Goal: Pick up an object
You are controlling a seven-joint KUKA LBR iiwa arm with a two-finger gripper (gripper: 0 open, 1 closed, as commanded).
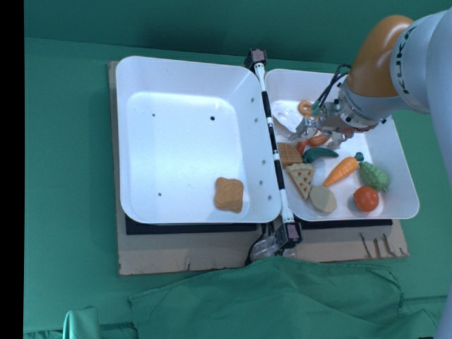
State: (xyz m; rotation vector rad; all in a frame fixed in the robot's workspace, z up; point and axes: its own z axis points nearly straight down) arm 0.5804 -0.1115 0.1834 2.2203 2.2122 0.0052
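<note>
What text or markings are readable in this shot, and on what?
"KUKA": black vertical lettering on the grey arm, beside the orange band; partly cut off by the curve.
No lettering shows on the bins, the toy food or the green cloth.
The black-and-white divider strip carries a pattern, no characters.

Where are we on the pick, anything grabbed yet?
Done: the biscuit lies alone in the left bin. In hand: the gripper is down in the right bin over the toy food, above the dark green vegetable and waffle square. Left: no object visibly held or lifted.
</note>
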